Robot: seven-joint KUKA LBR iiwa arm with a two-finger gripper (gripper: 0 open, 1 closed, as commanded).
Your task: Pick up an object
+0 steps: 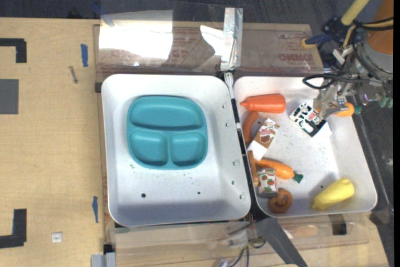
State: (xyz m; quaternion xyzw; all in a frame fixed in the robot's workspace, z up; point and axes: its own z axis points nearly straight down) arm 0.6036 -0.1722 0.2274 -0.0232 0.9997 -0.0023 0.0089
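Gripper [330, 104] low over right bin [356, 153], beside patterned card [307, 118], placed for a pick; grip state cannot be told.

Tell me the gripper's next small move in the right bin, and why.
Probably lower the gripper a little onto the black-and-white patterned card in the right bin. The gripper sits right beside the card's upper right edge, near the bin's far right corner, and nothing shows between its fingers. The yellow lemon and the carrot lie farther off.
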